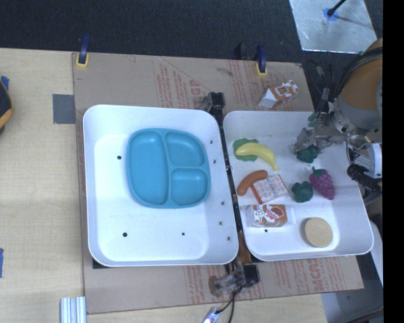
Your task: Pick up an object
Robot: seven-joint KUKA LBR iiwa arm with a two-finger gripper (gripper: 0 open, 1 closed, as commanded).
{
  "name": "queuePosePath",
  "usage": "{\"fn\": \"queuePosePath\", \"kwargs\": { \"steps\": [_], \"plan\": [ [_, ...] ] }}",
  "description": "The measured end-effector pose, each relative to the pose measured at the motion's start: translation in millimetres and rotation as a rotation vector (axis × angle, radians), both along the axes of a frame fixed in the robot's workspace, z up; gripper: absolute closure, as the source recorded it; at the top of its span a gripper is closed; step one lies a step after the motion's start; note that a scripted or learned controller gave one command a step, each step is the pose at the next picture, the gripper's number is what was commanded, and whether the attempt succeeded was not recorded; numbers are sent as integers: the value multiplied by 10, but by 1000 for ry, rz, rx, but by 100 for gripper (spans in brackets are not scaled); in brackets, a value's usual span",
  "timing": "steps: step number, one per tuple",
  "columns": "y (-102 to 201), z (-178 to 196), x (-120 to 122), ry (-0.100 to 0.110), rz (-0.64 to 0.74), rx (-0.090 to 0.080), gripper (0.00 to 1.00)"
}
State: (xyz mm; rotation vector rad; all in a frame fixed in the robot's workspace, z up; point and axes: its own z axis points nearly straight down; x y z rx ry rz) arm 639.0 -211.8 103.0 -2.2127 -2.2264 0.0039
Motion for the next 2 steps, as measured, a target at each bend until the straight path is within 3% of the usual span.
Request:
{"fn": "queuePosePath", "kwargs": {
  "steps": [1,2],
  "plan": [
    [520,244,178,-3,-1,0,100],
    [1377,896,177,-2,-2,1,100]
  ]
}}
